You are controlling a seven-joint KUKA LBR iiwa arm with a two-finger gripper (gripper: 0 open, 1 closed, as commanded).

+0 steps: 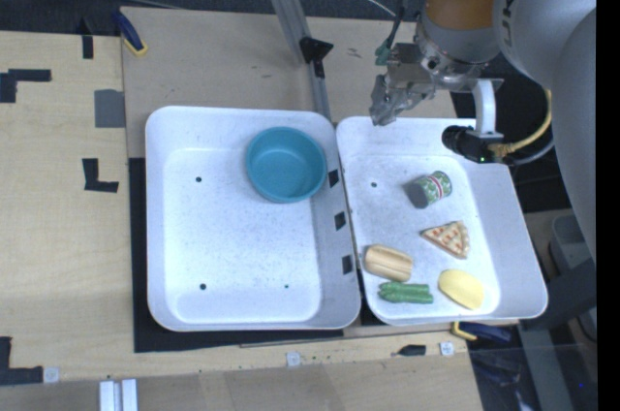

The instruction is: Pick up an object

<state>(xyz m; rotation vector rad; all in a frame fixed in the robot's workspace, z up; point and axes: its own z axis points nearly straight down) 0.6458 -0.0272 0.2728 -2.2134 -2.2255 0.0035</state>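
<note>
Hovering over the right bin's (504, 205) far edge, the gripper (385, 113) carries nothing; can't tell its opening. Small can (429, 189) lies mid-bin, probably light, rigid, slippery, so pinch across its sides.

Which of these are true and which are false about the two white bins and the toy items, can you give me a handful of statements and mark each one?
1. The round blue bowl sits in the left white bin. True.
2. The yellow lemon-shaped toy lies in the left bin. False: it lies in the right white bin, near its front right corner.
3. The gripper is at the far edge of the right bin, apart from the toys. True.
4. The triangular pizza-slice toy rests inside the bowl. False: it lies on the right bin's floor.
5. The green bean-pod toy lies just in front of the tan bread-roll toy. True.
6. The small grey and green can stands upright. False: it lies on its side.
</note>
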